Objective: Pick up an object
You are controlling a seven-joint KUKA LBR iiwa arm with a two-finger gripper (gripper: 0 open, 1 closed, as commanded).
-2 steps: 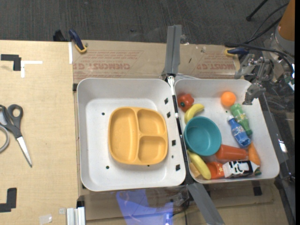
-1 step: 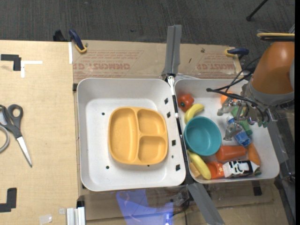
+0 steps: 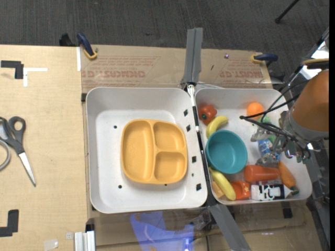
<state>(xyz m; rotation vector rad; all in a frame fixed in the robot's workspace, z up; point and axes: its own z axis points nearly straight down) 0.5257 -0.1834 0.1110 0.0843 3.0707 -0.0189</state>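
The right bin [image 3: 238, 91] holds a teal bowl [image 3: 226, 151], a yellow banana [image 3: 216, 124] above it and a second banana [image 3: 222, 184] below it. An orange [image 3: 255, 109] lies near the back and a red pepper [image 3: 208, 112] by the divider. A red block [image 3: 260, 173], a carrot [image 3: 287, 175], a small red item [image 3: 241, 190] and a black-and-white box [image 3: 268, 192] lie along the front. My gripper [image 3: 271, 144] hangs low over the right half of this bin, just right of the bowl and over a small blue-and-white item [image 3: 266, 149]. Cables hide its tip.
The left bin [image 3: 99, 140] bears a yellow divided plate [image 3: 154, 151]. Scissors [image 3: 18, 145] lie on the wooden bench at far left. The arm's orange band [image 3: 314, 101] overhangs the right bin's right wall. Blue clamps [image 3: 86, 45] hold cardboard behind the bins.
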